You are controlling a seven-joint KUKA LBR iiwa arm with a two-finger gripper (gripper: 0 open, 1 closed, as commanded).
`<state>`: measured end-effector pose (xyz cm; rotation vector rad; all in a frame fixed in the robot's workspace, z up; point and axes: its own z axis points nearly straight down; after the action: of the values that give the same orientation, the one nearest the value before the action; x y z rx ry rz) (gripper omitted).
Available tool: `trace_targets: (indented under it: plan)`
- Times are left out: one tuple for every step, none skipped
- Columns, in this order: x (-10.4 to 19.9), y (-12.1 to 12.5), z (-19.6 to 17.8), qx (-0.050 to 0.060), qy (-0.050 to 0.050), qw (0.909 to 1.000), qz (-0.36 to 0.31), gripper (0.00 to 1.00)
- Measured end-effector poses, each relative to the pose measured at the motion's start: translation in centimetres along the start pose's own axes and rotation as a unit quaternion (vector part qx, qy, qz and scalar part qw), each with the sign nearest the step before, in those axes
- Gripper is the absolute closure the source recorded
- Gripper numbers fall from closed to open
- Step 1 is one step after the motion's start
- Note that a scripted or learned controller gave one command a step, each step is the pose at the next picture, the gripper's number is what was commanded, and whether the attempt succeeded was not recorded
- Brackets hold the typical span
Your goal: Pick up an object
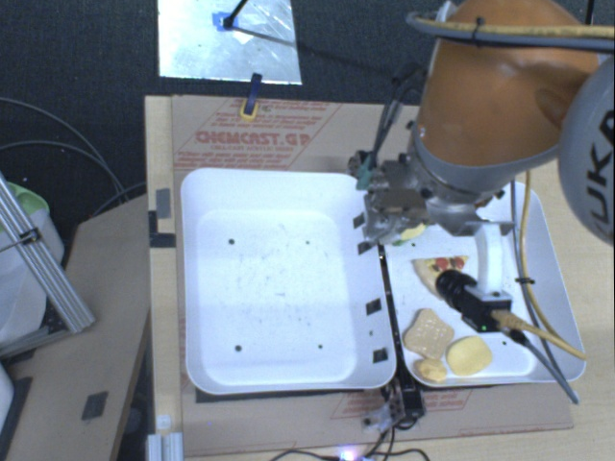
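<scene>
Here, tool low in right bin, yellowish piece just beside it.

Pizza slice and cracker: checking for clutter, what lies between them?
In the camera view, the pizza slice and cracker have only bare right bin floor between them.

The grey arm reaches in from the right, its end effector pointing down, apparently low.

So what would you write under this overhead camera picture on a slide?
Grey-and-orange arm reaching over the right bin, gripper low beside toy food pieces; the left bin alongside.
</scene>
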<state>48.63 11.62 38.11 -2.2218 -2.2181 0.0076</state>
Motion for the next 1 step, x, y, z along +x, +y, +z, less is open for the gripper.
trace_targets:
  plan:
    - [0.11,0.12,-1.54,-0.005,0.002,1.0,-0.003,1.0]
